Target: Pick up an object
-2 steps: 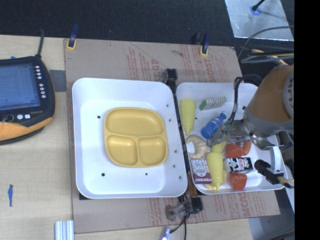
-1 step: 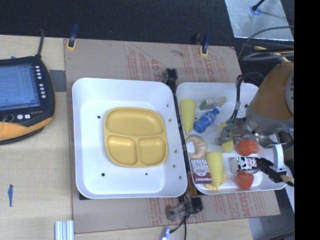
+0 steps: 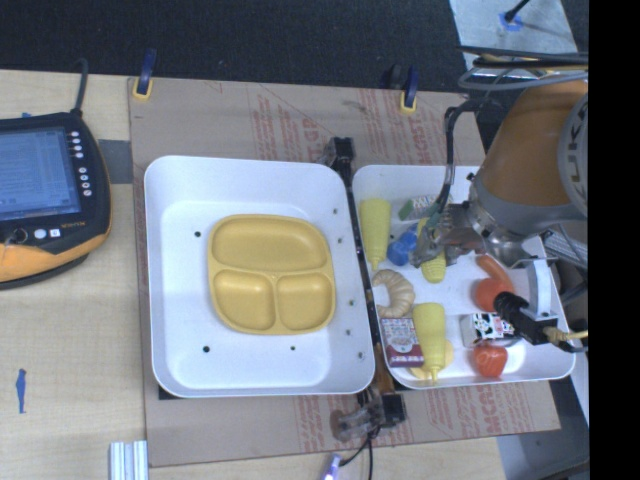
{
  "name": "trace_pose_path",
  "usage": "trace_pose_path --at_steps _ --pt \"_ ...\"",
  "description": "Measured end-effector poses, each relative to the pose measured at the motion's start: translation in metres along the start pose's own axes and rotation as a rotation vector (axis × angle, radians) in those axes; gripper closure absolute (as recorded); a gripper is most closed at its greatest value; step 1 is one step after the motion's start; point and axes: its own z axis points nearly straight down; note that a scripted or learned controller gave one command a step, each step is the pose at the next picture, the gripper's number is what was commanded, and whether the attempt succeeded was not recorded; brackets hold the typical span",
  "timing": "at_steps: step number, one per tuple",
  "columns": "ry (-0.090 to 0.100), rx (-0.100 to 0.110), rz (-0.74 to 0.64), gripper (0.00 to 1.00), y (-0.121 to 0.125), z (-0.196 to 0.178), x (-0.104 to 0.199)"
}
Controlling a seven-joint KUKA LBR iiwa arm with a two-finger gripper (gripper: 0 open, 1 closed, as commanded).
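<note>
My gripper (image 3: 436, 238) hangs low over the middle of the right bin (image 3: 452, 376), below the orange band of the arm (image 3: 530, 148). It sits right above a small yellow corn piece (image 3: 433, 266) and a blue object (image 3: 403, 247). Around it lie a yellow bottle shape (image 3: 374, 226), a tan croissant (image 3: 392, 290), a yellow item (image 3: 430, 333), a red and white packet (image 3: 397, 340), a cow-patterned carton (image 3: 487, 325), a red tomato (image 3: 489, 360) and an orange-red piece (image 3: 490, 293). I see nothing clearly held.
The left bin (image 3: 180, 348) holds a yellow divided plate (image 3: 270, 273). A tablet controller (image 3: 40, 198) lies on the bench at the far left. Clamps (image 3: 409, 88) pin the cardboard at the back edge. A black bracket (image 3: 342, 152) sits between the bins.
</note>
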Motion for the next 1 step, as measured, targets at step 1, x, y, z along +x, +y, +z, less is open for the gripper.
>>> trace_pose_path --at_steps 1 --pt "-0.002 0.002 -0.001 1.00 0.0106 -0.0131 0.0738"
